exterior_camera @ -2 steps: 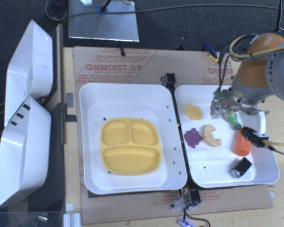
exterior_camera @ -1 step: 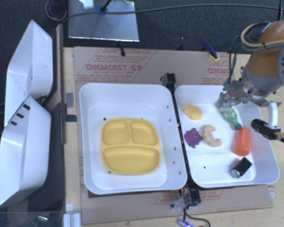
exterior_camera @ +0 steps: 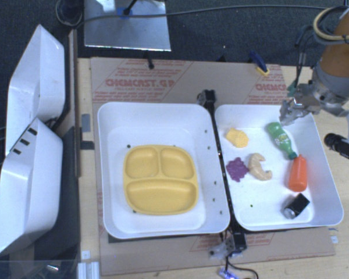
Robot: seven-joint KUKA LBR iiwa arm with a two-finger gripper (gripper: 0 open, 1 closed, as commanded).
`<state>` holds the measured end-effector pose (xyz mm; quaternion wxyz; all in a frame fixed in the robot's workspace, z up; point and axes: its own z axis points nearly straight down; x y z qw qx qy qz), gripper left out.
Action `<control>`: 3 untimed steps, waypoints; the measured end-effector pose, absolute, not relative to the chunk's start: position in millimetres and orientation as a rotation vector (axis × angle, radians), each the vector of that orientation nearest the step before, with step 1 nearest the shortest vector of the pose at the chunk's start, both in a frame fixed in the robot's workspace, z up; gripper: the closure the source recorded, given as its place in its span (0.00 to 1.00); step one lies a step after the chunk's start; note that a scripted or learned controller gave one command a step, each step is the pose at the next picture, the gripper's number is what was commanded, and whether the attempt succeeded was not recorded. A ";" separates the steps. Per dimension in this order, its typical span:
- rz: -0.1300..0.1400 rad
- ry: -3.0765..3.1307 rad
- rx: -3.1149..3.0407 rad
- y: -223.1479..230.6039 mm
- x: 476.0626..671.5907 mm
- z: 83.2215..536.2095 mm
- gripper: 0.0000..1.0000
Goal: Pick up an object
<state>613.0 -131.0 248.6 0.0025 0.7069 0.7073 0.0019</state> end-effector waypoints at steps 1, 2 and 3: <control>0.004 2.220 2.218 -131.2 613.6 283.7 1.00; 0.001 2.227 2.217 -79.9 622.7 263.7 1.00; 0.001 2.228 2.216 -22.1 629.4 247.8 1.00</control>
